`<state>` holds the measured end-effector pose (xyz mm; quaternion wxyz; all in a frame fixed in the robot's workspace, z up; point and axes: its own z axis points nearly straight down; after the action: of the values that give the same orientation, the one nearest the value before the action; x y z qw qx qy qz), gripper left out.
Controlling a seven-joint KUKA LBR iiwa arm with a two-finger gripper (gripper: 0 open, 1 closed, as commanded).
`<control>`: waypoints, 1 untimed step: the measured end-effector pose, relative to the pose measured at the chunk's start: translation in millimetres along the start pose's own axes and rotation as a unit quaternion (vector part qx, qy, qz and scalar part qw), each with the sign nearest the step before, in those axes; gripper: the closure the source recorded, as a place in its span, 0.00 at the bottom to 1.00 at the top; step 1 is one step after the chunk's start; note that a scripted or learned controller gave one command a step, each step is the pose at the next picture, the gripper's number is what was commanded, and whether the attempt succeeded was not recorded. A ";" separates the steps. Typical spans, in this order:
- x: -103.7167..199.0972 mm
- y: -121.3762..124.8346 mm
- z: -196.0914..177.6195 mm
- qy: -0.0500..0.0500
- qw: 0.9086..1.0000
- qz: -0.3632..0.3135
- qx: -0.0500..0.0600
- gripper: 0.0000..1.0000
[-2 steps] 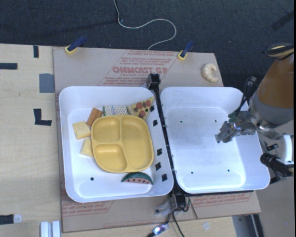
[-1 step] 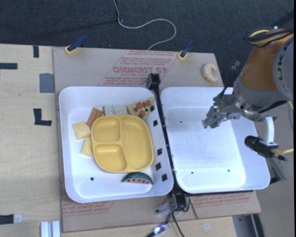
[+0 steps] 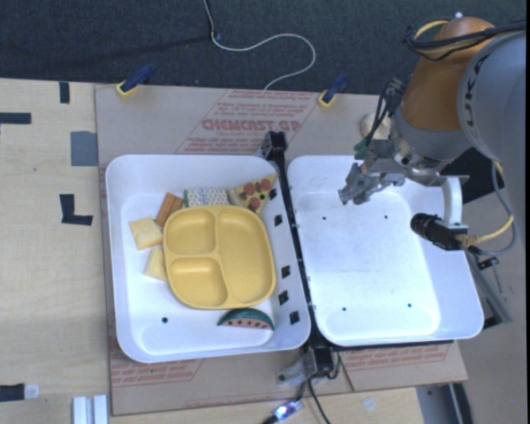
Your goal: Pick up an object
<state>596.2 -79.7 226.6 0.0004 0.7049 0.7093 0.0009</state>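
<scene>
The right bin [image 3: 384,272] lies under the gripper [image 3: 358,188], whose grip state I cannot tell; pickable pieces sit in the left bin [image 3: 124,237]. The yellow divided plate [image 3: 219,256] dominates; watermelon slice [image 3: 246,320] lies beside it. Approach stage, I judge; next calls for crossing leftward.

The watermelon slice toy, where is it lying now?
The watermelon slice lies in the left bin, near its front edge, just below the yellow divided plate.
</scene>
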 end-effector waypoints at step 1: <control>39.7 35.6 2.8 0.000 1.000 0.000 0.001 1.00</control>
<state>631.6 -39.8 223.9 -0.0001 0.7050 0.7092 0.0005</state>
